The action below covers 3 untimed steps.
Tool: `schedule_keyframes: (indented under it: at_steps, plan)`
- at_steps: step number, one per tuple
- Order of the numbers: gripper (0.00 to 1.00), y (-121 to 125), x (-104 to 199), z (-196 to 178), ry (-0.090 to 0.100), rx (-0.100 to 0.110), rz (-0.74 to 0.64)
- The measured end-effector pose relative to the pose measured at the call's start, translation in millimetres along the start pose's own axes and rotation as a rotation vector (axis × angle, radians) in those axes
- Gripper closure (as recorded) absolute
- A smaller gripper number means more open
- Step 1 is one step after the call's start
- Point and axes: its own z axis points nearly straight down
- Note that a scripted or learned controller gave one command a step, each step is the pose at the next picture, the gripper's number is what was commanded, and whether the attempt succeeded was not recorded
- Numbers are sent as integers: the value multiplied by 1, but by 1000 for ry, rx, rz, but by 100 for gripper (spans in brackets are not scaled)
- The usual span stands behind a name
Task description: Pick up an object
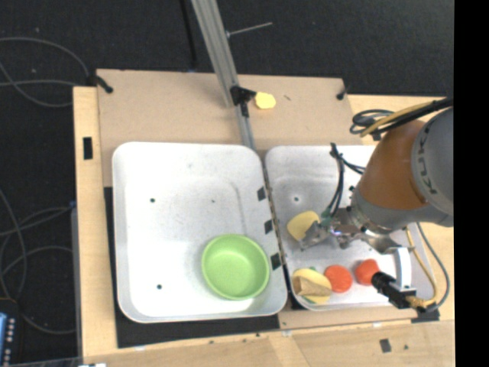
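Yellow piece (302, 223), pale and rounded, lies in the right bin (298, 170) near its left wall, touching the gripper (319, 232); whether that is spread or pinching, I cannot tell. Two orange balls (338, 278) lie nearer the front.

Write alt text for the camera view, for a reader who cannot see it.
A grey and orange robot arm reaches from the right into the right bin, its gripper beside a yellow object. Nearer the front of that bin lie another yellow piece and two orange-red balls. The left bin holds a green bowl.
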Motion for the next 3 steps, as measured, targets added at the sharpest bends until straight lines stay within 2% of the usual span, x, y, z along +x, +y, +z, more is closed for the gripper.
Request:
schedule_keyframes:
  at_steps: [1,2,3]
  plan:
    - [0,0,-2,26,-1,-5,1]
    - [100,2,-1,14,1,-10,5]
    - [100,3,-1,-29,0,-11,-4]
